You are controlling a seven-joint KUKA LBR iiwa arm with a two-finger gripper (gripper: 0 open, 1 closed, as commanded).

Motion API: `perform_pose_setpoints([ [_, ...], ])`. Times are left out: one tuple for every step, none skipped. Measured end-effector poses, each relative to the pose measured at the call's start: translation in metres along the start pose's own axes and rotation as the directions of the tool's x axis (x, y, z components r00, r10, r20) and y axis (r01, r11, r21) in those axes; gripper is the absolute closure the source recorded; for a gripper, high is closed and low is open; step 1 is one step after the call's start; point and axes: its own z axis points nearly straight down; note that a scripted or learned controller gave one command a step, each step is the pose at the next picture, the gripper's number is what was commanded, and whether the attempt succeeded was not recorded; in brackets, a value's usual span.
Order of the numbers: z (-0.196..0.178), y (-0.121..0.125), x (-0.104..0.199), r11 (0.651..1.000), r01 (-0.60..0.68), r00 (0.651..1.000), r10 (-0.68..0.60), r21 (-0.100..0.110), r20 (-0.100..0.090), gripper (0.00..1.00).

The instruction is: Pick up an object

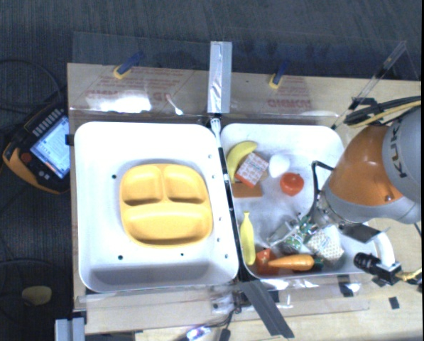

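Observation:
The right bin [332, 137] holds several small objects. At its far left lie a yellow banana [240, 151], a red and white snack packet [253, 168], a white egg-shaped item [278, 165] and a red tomato-like ball [292, 183]. Along the near side are a thin yellow piece [247, 239], an orange carrot [291, 263], a small red item [263, 255] and a white netted bundle [325, 244]. My gripper [297, 231] reaches down into the near middle of this bin, just above the carrot and beside the netted bundle. The wrist covers what lies under it.
The left bin [91, 212] carries a yellow divided plate [165, 201]. A metal divider strip [220, 77] stands behind the two bins. A handheld controller [45, 151] with cables lies on the floor to the left. The arm's orange band [364, 169] hangs over the right bin's right side.

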Motion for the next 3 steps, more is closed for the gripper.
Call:
perform_pose_setpoints([
  [-0.031,0.007,-0.021,0.997,-0.072,0.997,0.072,0.006,-0.002,0.0],
  [0.004,0.091,-0.025,0.983,-0.183,0.983,0.183,-0.003,0.004,0.0],
  [0.006,0.144,-0.078,0.976,-0.217,0.976,0.217,0.002,0.003,0.0],
])
